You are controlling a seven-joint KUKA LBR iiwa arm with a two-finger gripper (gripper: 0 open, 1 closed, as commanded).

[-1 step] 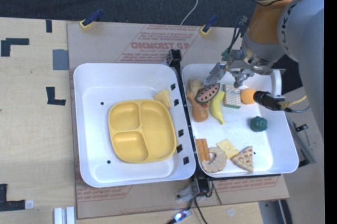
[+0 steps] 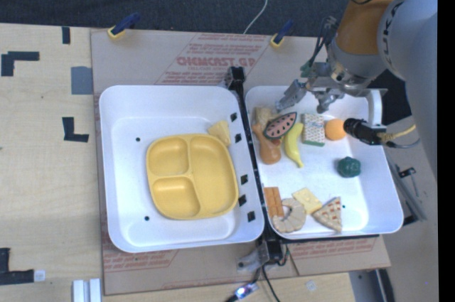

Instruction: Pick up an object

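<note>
Nearest the camera, well in front of the fingers, the pizza slice [image 2: 330, 214], the cheese wedge [image 2: 307, 198], the round biscuit [image 2: 289, 216] and the orange wafer [image 2: 272, 201] crowd the near edge of the right bin [image 2: 387, 173], touching or nearly so; a grasp there would probably nudge its neighbours. The green piece [image 2: 348, 166] sits alone further in, well apart from everything, and looks the cleanest candidate (small and rounded, though, so it may roll). Just below the fingers [image 2: 307, 96] lies the tight cluster: banana [image 2: 293, 144], watermelon slice [image 2: 279, 125], a sandwich square [image 2: 313, 130] and the orange ball [image 2: 334, 129], with a brownish piece [image 2: 268, 149] to the fingers' left against the bin wall. The fingers stand apart, holding nothing, poised above the bin's far edge over this cluster. To do the pick well, I would judge it best to descend straight onto one item with the fingers straddling its narrow side. To the far left, the other bin [image 2: 117, 151] holds a yellow tray [image 2: 190, 175].
</note>
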